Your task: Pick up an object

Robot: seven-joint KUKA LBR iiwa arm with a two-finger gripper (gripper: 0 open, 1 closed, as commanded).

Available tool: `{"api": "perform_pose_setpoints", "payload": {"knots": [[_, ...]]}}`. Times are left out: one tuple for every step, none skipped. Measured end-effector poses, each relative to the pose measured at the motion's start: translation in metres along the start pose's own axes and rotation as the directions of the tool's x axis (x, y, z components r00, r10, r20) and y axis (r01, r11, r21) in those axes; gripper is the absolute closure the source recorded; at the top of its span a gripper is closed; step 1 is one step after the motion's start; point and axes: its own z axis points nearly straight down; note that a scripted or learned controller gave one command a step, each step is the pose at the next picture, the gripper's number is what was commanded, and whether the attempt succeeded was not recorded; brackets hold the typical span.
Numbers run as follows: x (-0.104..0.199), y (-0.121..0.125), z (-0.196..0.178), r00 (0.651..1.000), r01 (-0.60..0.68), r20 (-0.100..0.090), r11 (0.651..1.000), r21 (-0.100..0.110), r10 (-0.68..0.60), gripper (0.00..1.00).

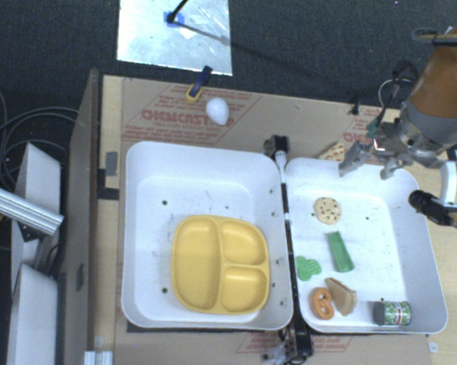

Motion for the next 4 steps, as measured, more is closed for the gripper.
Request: {"api": "perform_pose_setpoints", "payload": {"knots": [[0.015, -0.027, 0.147, 1.0, -0.001, -0.003, 1.0, 0.013, 0.001, 0.0], [0.001, -0.096, 0.151, 1.0, -0.005, -0.001, 1.0, 0.008, 0.005, 0.0], [0.002, -0.091, 0.14, 1.0, -0.001, 0.0, 1.0, -0.001, 0.001, 1.0], [0.077, -0.06, 0.045, 1.0, 0.008, -0.001, 1.0, -0.008, -0.008, 1.0]]}}
